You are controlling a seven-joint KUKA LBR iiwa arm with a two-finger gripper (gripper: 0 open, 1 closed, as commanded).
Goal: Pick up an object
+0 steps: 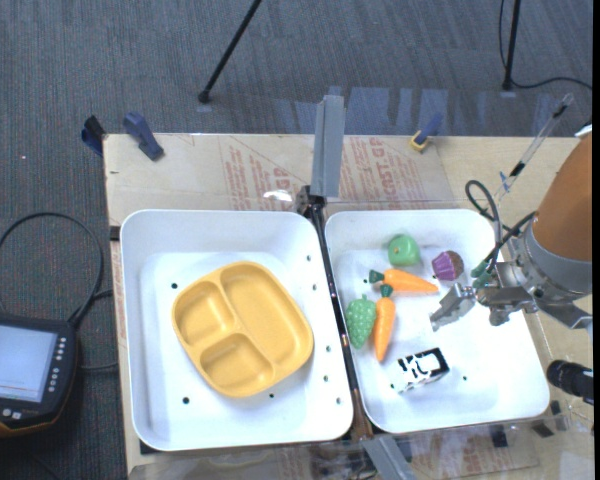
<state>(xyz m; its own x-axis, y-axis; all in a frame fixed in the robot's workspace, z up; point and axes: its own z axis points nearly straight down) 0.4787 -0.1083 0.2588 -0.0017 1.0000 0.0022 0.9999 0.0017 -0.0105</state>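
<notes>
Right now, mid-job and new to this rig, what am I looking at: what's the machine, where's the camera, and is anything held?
One fixed camera looks down at a slant on two white bins. The grey arm with the orange band reaches in from the right; its gripper hangs over the right bin, with nothing visibly between its fingers. That bin holds two toy carrots, a green bumpy fruit, a green round piece, a purple piece and a small black-and-white object. The left bin holds a yellow divided tray.
</notes>
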